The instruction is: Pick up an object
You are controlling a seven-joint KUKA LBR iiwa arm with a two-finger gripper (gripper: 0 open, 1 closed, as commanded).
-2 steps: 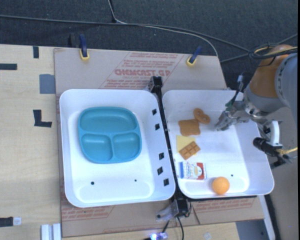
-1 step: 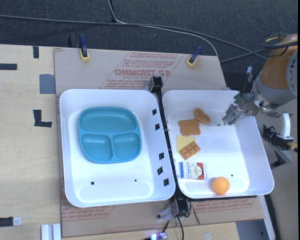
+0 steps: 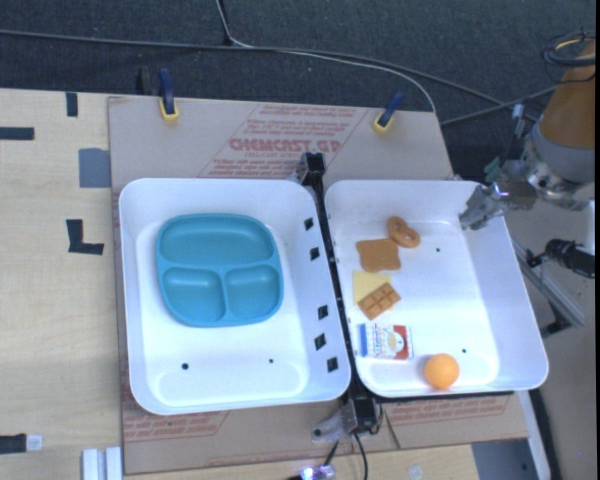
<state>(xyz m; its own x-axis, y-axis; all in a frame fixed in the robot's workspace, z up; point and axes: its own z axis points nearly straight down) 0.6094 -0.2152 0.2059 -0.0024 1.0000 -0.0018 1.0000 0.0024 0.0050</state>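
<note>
Objects for picking are located in the right bin [image 3: 500, 298]; none is held. Proceeding from the left, the left bin [image 3: 140, 268], a shallow white tray with rounded corners, is seen to hold a teal plate [image 3: 220, 270]. The plate is of smooth, matte plastic, roughly rectangular with rounded corners, and is divided into three compartments: one wide at the far side and two smaller at the near side.

In the right bin, five items are grouped toward its left half. A flat yellow square [image 3: 366, 287] is partly overlaid by a brown waffle-textured bar [image 3: 379, 299], whose long axis runs diagonally, from near-left to far-right. Beyond these, a flat tan toast-shaped slice [image 3: 378, 255] is laid, and a small brown pretzel-like piece [image 3: 403, 232] is just beside its far-right corner. Nearer the camera, a small white carton with red and blue print [image 3: 385, 342] is laid flat, its long axis running left to right. An orange ball [image 3: 441, 371], smooth and round, is placed near the front wall.

The gripper [image 3: 477, 211] is positioned over the far-right rim of the right bin, below the orange-banded wrist. Whether its jaws are parted or closed cannot be determined, and nothing is seen between them.
</note>
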